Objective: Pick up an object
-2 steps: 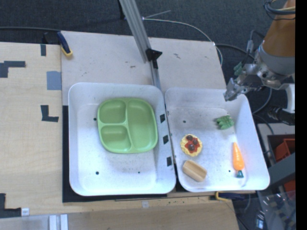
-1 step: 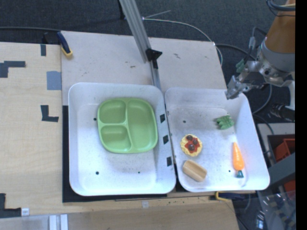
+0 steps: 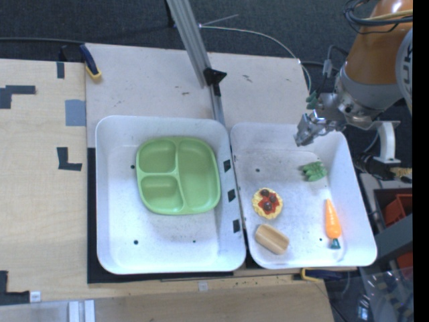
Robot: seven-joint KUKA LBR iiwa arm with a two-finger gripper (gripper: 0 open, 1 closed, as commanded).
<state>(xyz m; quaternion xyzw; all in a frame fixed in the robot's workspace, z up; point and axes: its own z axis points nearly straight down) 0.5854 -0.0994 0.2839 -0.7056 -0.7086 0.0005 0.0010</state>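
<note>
Camera view: jaws (image 3: pixel 303 137) (openness unclear) hang above the right bin (image 3: pixel 355 180), near green broccoli (image 3: pixel 312 172).

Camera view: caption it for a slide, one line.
KUKA gripper poised over right bin holding broccoli, carrot, mini pizza, bread roll; green divided plate in left bin.

We see a pale wooden worktop (image 3: pixel 40 200) marked with dark tape patches (image 3: pixel 75 111) at its left side. A grey metal rail (image 3: pixel 190 39) slants down from the top edge toward the seam between the two bins. A blue and yellow clamp (image 3: pixel 90 62) lies near the back left corner of the board, beside a black cable (image 3: pixel 33 41).
</note>
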